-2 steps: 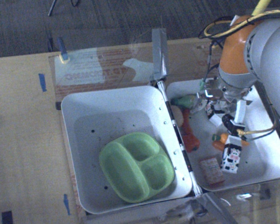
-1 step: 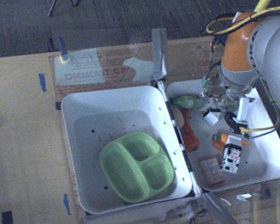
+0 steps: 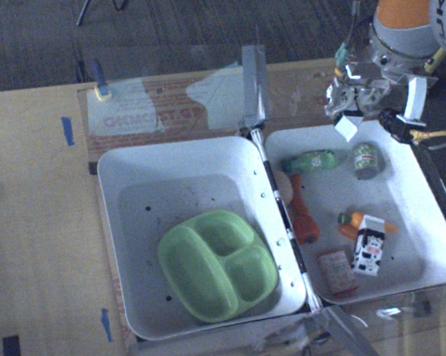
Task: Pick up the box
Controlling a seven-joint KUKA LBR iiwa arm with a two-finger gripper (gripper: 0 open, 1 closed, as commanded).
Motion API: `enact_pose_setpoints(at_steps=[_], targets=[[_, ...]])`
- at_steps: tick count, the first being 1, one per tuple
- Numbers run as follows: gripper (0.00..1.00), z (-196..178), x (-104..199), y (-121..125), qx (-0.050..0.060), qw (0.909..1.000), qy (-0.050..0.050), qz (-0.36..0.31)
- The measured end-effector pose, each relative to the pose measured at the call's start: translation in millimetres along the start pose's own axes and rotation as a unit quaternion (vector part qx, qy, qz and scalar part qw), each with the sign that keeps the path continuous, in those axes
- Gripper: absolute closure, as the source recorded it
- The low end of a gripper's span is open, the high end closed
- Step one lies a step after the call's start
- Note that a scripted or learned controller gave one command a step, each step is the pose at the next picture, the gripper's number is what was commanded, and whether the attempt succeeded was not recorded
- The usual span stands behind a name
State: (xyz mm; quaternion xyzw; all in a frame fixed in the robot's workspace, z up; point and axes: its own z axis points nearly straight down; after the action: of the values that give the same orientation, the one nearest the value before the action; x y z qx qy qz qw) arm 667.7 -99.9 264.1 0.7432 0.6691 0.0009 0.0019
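Worktop (image 3: 47, 259) carries two bins; box (image 3: 369, 249) lies untouched in right bin (image 3: 437, 211). Hand (image 3: 352, 109) hovers above far rim, grip state indeterminable. Pickup not yet begun.

Even, soft light, slightly grainy and soft-focused; pale glare on the clear panel (image 3: 174, 106) up top, faint shadows inside the white bins (image 3: 120, 194)

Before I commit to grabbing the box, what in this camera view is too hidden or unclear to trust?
- End effector: too small and cluttered to read its state.
- Box: label blurred; its left edge runs close to the bin wall.
- Orange object: partly hidden under the black-and-white carton.
- Arm: cut off by the top edge.
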Motion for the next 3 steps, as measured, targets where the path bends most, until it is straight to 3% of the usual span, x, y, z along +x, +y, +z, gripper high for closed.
enact_pose_setpoints(at_steps=[1, 2, 3], targets=[[1.00, -140.4, 97.1, -17.4, 0.001, 0.9920, 0.000, 0.127], [1.00, -170.9, 165.4, -29.0, 0.002, 0.9459, 0.000, 0.324], [1.00, -170.9, 225.7, -63.7, 0.003, 0.8690, 0.000, 0.495]])
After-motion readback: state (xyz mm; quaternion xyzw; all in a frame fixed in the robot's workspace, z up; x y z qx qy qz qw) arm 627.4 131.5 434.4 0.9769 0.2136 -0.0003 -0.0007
